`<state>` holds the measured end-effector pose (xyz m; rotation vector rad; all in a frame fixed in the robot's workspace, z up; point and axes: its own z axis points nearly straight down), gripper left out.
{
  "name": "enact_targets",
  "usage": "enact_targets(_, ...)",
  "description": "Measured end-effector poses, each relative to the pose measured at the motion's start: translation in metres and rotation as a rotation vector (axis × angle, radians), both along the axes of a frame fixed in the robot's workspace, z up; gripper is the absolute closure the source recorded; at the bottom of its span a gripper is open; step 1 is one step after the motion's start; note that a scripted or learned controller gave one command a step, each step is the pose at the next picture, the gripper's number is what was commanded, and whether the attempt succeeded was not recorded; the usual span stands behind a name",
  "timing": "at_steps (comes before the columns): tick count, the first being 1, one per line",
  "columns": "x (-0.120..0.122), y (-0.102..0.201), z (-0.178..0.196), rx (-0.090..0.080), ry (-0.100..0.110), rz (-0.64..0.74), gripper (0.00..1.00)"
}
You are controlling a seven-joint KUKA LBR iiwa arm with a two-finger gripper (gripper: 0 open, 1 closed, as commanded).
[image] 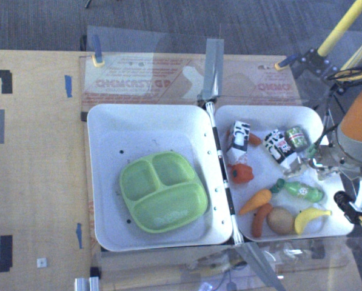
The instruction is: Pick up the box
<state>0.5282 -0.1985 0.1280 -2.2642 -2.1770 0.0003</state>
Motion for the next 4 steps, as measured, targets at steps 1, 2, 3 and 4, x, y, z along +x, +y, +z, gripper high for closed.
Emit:
enact_targets(1, -0.006, 0.000, 0.036, -0.002, -0.002, -0.112, 0.00)
enact_targets(2, -0.047, 0.005, -0.042, 0.000, -0.005, -0.180, 0.00)
enact_targets(3, -0.038, 0.033, -0.041, 0.000, -0.004, 0.044, 0.00)
enact_targets(4, -0.047, 0.032, -0.041, -0.001, -0.006, 0.101, 0.00)
